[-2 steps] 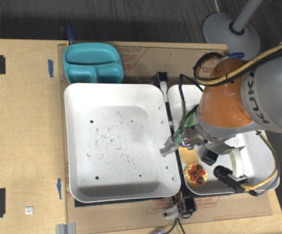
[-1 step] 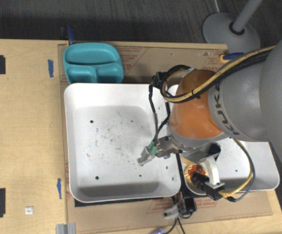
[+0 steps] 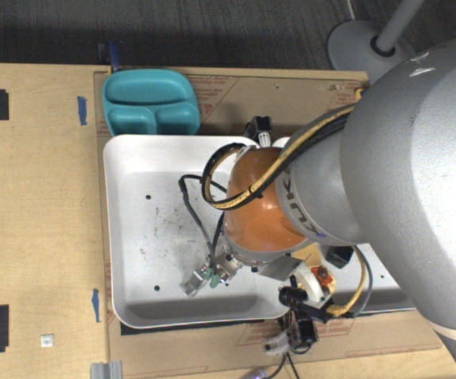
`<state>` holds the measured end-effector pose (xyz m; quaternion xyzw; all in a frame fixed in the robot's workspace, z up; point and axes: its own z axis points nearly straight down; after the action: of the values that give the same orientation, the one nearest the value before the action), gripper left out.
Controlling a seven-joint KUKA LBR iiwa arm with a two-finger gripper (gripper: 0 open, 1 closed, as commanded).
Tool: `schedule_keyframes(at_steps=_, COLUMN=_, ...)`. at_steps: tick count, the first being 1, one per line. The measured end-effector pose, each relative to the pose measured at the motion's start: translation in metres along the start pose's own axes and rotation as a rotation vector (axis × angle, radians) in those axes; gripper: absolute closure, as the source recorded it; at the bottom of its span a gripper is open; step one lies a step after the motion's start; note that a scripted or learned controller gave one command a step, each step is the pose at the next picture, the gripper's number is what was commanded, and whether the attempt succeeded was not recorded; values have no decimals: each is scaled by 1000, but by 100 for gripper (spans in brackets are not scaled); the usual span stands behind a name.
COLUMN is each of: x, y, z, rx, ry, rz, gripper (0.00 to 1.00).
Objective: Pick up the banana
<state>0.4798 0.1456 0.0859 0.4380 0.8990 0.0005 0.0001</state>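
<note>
The grey arm with its orange band (image 3: 259,204) reaches in from the right and hangs low over the left white bin (image 3: 133,212). My gripper (image 3: 199,279) points down at the bin floor near the front wall, seen as a small grey tip with green marks. A small yellowish patch (image 3: 310,253) peeks out under the wrist at the bin's right side. I cannot tell whether it is the banana. The arm hides the right part of this bin and most of the other bin.
A teal two-compartment tray (image 3: 151,105) lies behind the left bin on the cardboard. Black and yellow cables (image 3: 212,184) loop off the wrist over the bin. The wooden bench (image 3: 39,212) stretches to the left, with blue tape marks.
</note>
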Motion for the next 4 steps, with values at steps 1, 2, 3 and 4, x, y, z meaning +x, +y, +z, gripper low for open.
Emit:
schedule_keyframes(at_steps=1, x=48, y=40, z=0, rx=-5, ry=-4, rz=108, gripper=0)
schedule_keyframes(at_steps=2, x=50, y=41, z=-11, rx=-7, ry=0, rz=108, gripper=100)
schedule_keyframes(at_steps=3, x=54, y=46, z=-67, rx=0, ry=-1, rz=280, gripper=100)
schedule_keyframes(at_steps=4, x=54, y=47, z=-76, rx=-1, ry=-2, rz=280, gripper=100)
